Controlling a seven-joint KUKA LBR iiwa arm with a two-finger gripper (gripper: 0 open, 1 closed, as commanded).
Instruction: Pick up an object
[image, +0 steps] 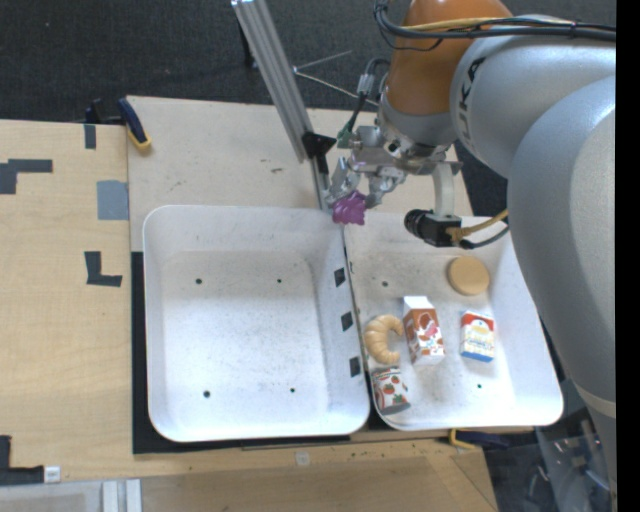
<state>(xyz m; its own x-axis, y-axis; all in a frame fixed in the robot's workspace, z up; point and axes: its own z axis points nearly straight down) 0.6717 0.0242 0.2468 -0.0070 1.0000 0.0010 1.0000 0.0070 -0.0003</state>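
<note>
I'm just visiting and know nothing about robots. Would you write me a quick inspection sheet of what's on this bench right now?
Surface: wooden bench bearing two white bins, left bin and right bin, side by side.
Job's things: purple object between the gripper's fingers, above the bins' far edge; in the right bin a round biscuit, a croissant, a red-and-white carton, a blue-and-white carton and a small packet.
Clutter: grey tape patches on the bench.
Grippers: gripper, shut on the purple object.
Cables: black cables looping over the arm's orange band.
Surroundings: slanted metal rail, blue-and-yellow clamp, dark floor.
</note>
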